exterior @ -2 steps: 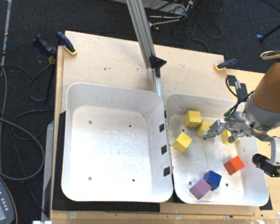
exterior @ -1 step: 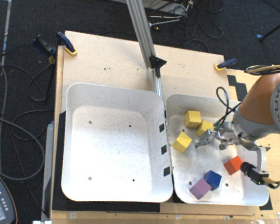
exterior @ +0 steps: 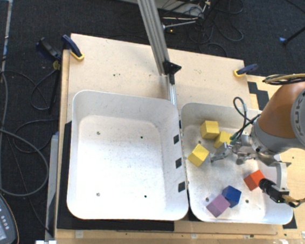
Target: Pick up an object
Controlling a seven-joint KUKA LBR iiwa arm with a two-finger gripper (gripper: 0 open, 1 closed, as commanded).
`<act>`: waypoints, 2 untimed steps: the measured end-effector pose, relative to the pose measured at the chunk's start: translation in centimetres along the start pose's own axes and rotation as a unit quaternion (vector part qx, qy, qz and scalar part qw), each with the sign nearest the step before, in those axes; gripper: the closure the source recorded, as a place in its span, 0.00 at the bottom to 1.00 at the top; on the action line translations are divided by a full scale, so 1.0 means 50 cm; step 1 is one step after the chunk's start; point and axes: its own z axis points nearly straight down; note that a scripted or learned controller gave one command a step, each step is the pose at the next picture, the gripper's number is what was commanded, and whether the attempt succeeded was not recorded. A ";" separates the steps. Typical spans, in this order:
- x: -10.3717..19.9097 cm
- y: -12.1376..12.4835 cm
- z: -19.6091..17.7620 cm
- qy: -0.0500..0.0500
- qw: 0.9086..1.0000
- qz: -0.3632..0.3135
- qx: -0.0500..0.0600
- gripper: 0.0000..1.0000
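Observation:
The right bin (exterior: 272,215) holds several blocks. A yellow block (exterior: 210,129) lies near its back, a second yellow block (exterior: 198,155) sits by the left wall, and a smaller yellow piece (exterior: 225,138) rests right beside my gripper. My gripper (exterior: 222,151) hangs low over the middle of this bin, between the yellow blocks, and its body hides what lies under it. An orange block (exterior: 252,180) lies to the gripper's right. A blue block (exterior: 231,195) and a purple block (exterior: 218,206) sit together near the bin's front.
The left bin (exterior: 78,154) stands next to the right one, and their walls meet at the centre. A slanted metal rail (exterior: 154,29) runs from the top down to the bins' back edge. Cables (exterior: 242,120) hang along the arm's wrist.

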 end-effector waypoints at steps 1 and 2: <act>-0.001 0.002 -0.023 -0.001 1.000 0.000 -0.002 1.00; 0.006 0.006 -0.149 -0.001 1.000 -0.001 -0.004 1.00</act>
